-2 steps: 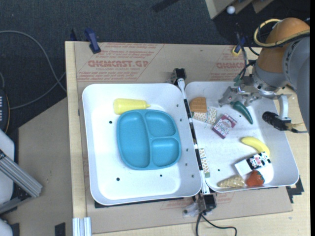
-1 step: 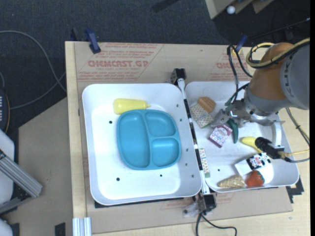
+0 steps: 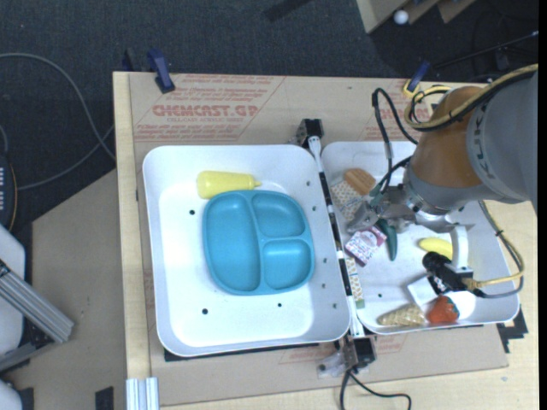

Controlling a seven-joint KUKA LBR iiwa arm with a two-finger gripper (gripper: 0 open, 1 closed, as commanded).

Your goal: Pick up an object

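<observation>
My pincer is lowered into the right bin, over the clutter at its left side, just above a pink-and-white packet. Finger state: cannot tell. The packet lies flat beside a teal stick, the nearest candidates for pickup.

A tan bench, printed with faded red lettering, is seen from above. Two shallow white bins are set on it side by side, touching: the left bin and the right bin.
</observation>
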